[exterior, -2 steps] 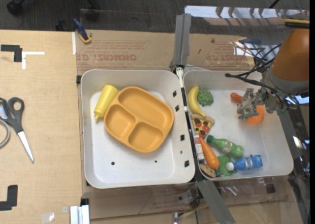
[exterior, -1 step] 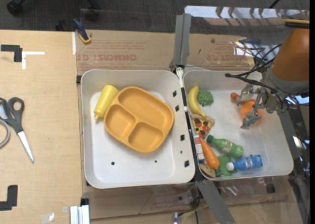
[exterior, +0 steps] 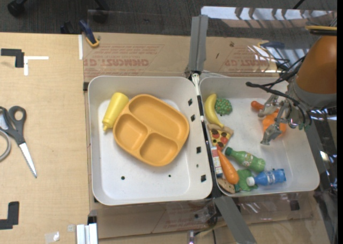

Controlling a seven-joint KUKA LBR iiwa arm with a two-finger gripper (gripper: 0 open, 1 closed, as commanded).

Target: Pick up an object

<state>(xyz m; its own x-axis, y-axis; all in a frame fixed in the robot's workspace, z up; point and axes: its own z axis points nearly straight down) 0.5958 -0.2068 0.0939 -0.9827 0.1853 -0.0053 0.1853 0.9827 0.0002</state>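
Pale wooden desk [exterior: 43,130]: at the right white bin's [exterior: 305,184] two o'clock, jaws [exterior: 274,127] spread over a small orange plastic toy [exterior: 268,121], seemingly light, rigid, best pinched across its middle.

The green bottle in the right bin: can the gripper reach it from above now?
Probably yes. The green bottle lies uncovered on top of the pile, left of and below the gripper, with bare bin floor between them.

One fixed overhead camera, slanted over both bins [exterior: 143,197].
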